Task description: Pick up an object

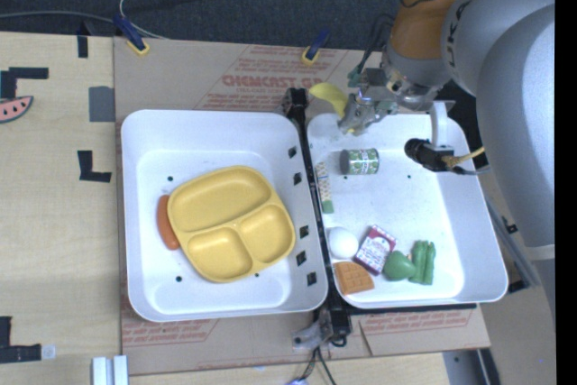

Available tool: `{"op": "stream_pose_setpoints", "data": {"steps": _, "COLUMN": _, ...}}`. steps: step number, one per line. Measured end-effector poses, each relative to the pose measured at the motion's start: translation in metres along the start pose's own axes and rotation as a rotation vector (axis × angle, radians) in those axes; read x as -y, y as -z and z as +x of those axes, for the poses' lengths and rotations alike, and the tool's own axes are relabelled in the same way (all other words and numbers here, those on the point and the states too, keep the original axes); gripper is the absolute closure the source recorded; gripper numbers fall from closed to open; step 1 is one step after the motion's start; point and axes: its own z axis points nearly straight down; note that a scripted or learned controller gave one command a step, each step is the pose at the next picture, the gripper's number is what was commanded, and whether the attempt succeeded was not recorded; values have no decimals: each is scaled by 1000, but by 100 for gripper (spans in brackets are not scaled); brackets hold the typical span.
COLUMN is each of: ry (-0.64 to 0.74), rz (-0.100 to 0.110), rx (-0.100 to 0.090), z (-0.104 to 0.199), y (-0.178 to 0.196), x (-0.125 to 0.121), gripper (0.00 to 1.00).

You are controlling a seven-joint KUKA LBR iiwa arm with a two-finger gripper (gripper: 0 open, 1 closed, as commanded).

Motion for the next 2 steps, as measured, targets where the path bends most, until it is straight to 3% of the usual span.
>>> {"op": "stream_pose_setpoints", "data": {"steps": 1, "ry": 0, "rz": 2, "rx": -1, "z": 48, "y": 66, "x": 51, "gripper": 100}}
{"op": "stream_pose_setpoints", "data": {"steps": 2, "ry": -2, "rz": 5, "rx": 0, "z": 31, "y": 39, "x": 129, "gripper": 100}}
